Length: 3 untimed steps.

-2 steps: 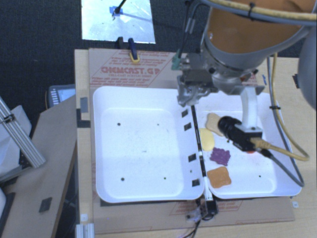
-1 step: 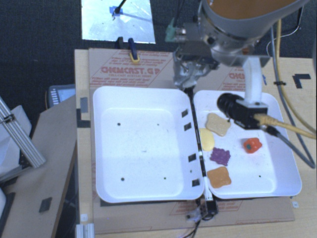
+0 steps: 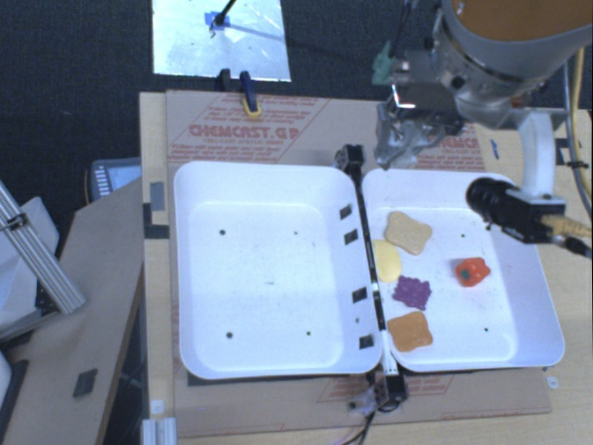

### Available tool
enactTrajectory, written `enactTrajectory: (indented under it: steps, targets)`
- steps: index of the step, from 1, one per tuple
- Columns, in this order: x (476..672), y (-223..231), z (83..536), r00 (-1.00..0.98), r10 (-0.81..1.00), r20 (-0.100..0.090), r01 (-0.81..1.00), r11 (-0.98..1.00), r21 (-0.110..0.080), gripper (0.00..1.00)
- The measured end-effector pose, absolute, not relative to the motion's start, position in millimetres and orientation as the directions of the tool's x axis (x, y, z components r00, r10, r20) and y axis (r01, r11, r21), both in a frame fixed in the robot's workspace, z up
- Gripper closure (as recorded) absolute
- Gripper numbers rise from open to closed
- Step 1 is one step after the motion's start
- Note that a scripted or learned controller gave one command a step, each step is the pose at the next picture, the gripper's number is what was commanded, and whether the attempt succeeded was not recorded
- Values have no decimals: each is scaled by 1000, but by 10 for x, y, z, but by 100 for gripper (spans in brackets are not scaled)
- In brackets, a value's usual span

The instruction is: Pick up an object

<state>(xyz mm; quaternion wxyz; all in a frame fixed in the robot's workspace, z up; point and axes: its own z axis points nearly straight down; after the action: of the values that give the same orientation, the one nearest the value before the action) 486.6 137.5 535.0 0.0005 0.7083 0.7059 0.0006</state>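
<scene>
Several small items lie in the right bin [image 3: 468,332], all on its left half. Among them are a tan biscuit-like piece [image 3: 408,233], a pale yellow round piece [image 3: 385,260], a purple bunch of grapes [image 3: 411,292] and an orange toast-like piece [image 3: 410,330]. A red-orange pepper [image 3: 472,272] sits alone further right. My gripper [image 3: 397,148] hangs above the bin's far left corner, behind the tan piece and apart from every item. Nothing shows in its grasp.
The left bin [image 3: 269,276] sits next to the right one, with black clips [image 3: 354,239] along the shared wall. A black cylinder on a white bracket [image 3: 508,208] juts over the right bin's far right side. Brown cardboard [image 3: 250,128] lies under both bins.
</scene>
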Motion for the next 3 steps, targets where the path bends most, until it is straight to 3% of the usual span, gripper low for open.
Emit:
enactTrajectory:
  steps: [1,2,3]
  targets:
    - [5145,2260,5341,-11,1000,2,1000,11,2,100]
    - [5142,2209,5349,-5,1000,1,1000,5,2,0]
    - [5145,2212,5464,-9,1000,3,1000,9,5,100]
